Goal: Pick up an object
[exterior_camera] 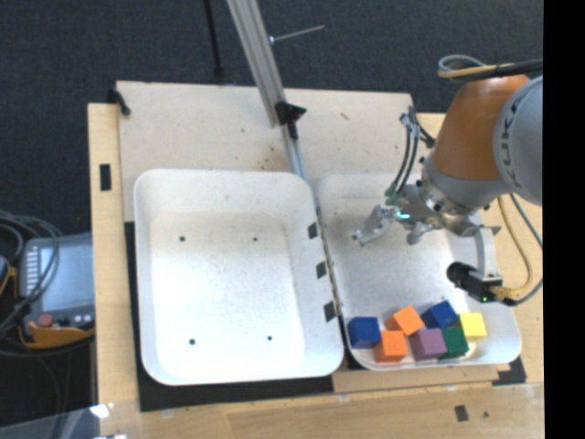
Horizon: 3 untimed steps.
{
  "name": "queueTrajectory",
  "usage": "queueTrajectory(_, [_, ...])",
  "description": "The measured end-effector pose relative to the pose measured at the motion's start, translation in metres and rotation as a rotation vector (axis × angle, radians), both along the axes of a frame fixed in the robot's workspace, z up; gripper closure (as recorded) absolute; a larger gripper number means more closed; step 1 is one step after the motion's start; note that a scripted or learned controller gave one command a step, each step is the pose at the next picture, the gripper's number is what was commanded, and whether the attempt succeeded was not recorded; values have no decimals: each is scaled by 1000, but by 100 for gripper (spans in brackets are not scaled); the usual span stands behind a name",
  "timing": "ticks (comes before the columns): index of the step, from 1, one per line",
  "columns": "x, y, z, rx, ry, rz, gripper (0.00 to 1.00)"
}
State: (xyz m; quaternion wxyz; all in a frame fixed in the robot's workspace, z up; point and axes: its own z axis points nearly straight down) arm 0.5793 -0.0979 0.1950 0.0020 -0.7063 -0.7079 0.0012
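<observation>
Seven coloured blocks (419,332) crowd the right bin's (366,204) near edge (pincer (393,228) open, holding nothing).

Even bright light, soft shadows, slightly blurry, low-res pic.

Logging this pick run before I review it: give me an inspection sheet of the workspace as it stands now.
Surface: wooden bench bearing two white bins, left bin and right bin, side by side.
Job's things: coloured blocks clustered at the right bin's near edge: blue block, orange block, second orange block, purple block, green block, yellow block, second blue block.
Clutter: nothing seen.
Gripper: gripper above the right bin's far half, apart from the blocks, holding nothing.
Cables: cables run along the arm.
Surroundings: dark carpet, slanted aluminium rail, pendant-like device at left.
</observation>
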Motion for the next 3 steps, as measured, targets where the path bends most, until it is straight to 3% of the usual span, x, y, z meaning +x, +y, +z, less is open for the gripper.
queueTrajectory(1, [1,0,3,-1,-6,-2,0])
queueTrajectory(2, [6,6,-54,-2,1,-3,0])
queueTrajectory(3, [6,5,-99,-4,-7,-5,0])
